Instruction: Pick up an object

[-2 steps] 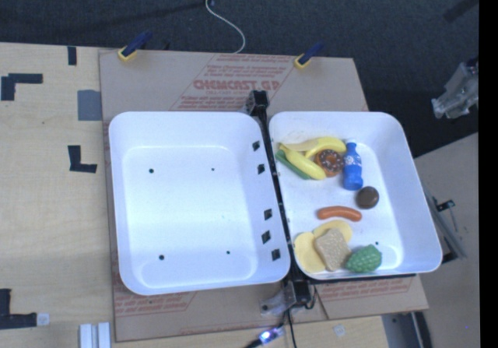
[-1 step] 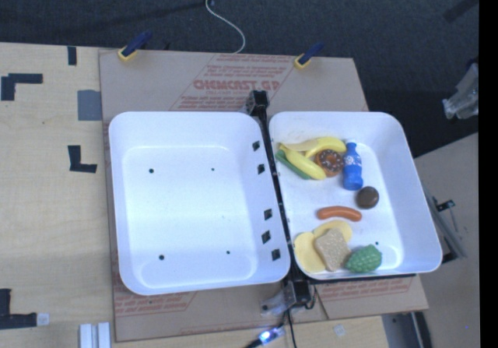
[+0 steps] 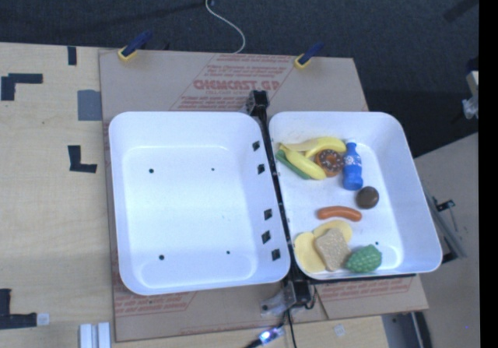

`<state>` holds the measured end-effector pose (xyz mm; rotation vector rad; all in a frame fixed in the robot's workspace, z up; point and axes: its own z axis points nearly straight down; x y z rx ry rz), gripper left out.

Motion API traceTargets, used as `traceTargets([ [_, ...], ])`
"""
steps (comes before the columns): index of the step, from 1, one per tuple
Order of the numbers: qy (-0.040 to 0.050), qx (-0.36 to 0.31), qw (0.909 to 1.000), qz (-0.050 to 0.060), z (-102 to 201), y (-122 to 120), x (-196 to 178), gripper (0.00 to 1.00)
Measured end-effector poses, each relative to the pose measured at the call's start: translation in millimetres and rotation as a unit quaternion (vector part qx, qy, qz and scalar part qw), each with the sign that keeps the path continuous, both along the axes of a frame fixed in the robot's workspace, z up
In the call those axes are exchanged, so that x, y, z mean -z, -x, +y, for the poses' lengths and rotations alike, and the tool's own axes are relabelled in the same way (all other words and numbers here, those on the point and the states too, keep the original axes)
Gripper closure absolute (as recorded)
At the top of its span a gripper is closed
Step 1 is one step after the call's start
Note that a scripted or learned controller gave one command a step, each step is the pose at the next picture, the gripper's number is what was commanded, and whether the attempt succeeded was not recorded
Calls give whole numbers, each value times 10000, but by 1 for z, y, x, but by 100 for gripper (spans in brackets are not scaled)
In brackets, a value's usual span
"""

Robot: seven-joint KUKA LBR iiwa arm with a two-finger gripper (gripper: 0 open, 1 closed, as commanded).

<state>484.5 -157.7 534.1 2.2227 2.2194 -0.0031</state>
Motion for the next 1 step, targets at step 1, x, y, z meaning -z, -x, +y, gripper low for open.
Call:
traceTargets([
  [1, -1, -4, 10000, -1, -19, 0, 0, 100],
])
